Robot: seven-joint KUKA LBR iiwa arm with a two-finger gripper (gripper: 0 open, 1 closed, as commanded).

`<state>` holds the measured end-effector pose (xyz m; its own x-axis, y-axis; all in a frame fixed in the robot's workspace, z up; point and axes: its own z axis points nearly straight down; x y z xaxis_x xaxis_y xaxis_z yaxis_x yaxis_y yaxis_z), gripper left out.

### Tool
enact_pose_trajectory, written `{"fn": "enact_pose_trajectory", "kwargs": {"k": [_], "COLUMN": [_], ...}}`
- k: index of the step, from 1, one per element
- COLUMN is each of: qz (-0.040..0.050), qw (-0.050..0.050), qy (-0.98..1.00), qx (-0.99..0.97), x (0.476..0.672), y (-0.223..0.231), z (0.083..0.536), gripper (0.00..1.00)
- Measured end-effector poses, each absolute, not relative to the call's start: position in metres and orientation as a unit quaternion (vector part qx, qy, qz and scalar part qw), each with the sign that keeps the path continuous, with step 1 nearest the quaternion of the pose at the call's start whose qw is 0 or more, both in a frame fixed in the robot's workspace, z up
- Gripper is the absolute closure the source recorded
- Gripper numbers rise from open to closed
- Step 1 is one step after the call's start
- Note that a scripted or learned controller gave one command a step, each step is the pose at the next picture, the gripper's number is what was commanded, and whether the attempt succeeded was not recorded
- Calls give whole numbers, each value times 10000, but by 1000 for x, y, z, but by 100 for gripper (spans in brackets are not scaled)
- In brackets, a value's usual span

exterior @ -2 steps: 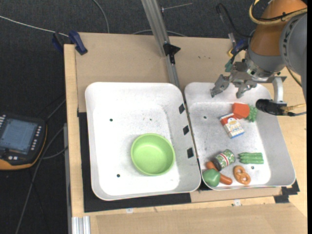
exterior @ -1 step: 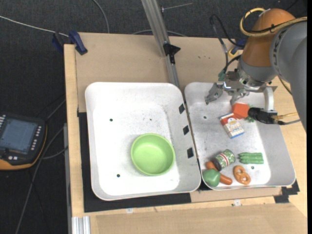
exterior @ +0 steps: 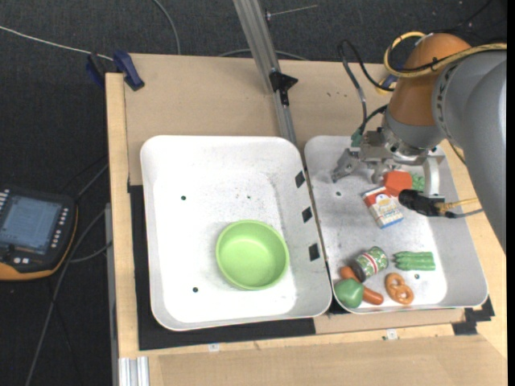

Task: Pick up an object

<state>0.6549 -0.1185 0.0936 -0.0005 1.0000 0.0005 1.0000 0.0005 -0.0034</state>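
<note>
Over the right-hand bin (exterior: pixel 451 240), at its far end, the gripper (exterior: pixel 354 167) was seen hanging low, with the grey arm and its orange band (exterior: pixel 418 87) reaching in above it. Two thin metal fingers (exterior: pixel 343 167) were spread apart, and nothing was seen between them. Just beside the gripper, toward the near side, an orange block (exterior: pixel 397 181) and a small red-and-white carton (exterior: pixel 384 207) lay close together. Well apart from these, at the near end of that bin, a striped can (exterior: pixel 371 262), a green ridged piece (exterior: pixel 414 260), a pretzel (exterior: pixel 398 288) and a green and orange toy vegetable (exterior: pixel 354 293) were gathered. A green bowl (exterior: pixel 252 253) sat alone in the left-hand bin (exterior: pixel 161 175).

The step in hand was judged to be the approach, with no grasp yet made. For the next move, the open fingers would need to be shifted over the carton or the block, lowered either side of it, and closed before any lift was tried.
</note>
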Motion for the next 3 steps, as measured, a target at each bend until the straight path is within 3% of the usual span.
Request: {"fn": "enact_pose_trajectory", "kwargs": {"k": [1, 3], "qz": [-7, -19], "qw": [-7, -26], "qy": [-7074, -7071], "qx": [-7068, -7071], "x": [656, 659], "y": [-118, -122], "z": [107, 226], "gripper": [100, 100]}}
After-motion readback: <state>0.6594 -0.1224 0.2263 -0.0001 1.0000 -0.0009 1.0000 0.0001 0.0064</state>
